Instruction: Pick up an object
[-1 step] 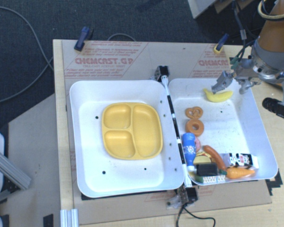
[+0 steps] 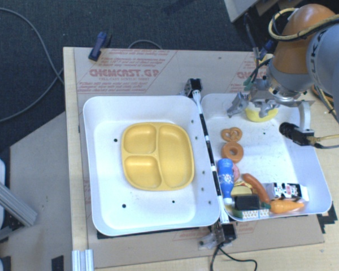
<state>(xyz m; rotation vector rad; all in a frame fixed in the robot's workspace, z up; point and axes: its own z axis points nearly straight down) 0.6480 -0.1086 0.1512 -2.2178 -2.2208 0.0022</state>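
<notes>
My gripper [image 2: 254, 106] hangs at the far end of the right bin [image 2: 305, 162], low over a small yellow cup-like object [image 2: 261, 114]. Its fingers [image 2: 235, 105] look spread, and the yellow object sits under them, partly hidden by the wrist. Nearer in the same bin lie a brown pretzel [image 2: 232, 134], a tan donut [image 2: 233, 151], a blue bottle [image 2: 226, 177], a red sausage [image 2: 254, 186], an orange carrot [image 2: 285, 206], a black-and-white carton [image 2: 288, 191] and a dark box with green [image 2: 248, 202]. None of them is lifted.
The left bin [image 2: 101, 151] holds a yellow divided plate [image 2: 157, 154]. A black rail [image 2: 206, 145] runs between the bins. A black fitting with cable [image 2: 296, 133] sticks out from the arm over the right bin's far right side. A blue clip [image 2: 98, 45] lies on the board's far-left corner.
</notes>
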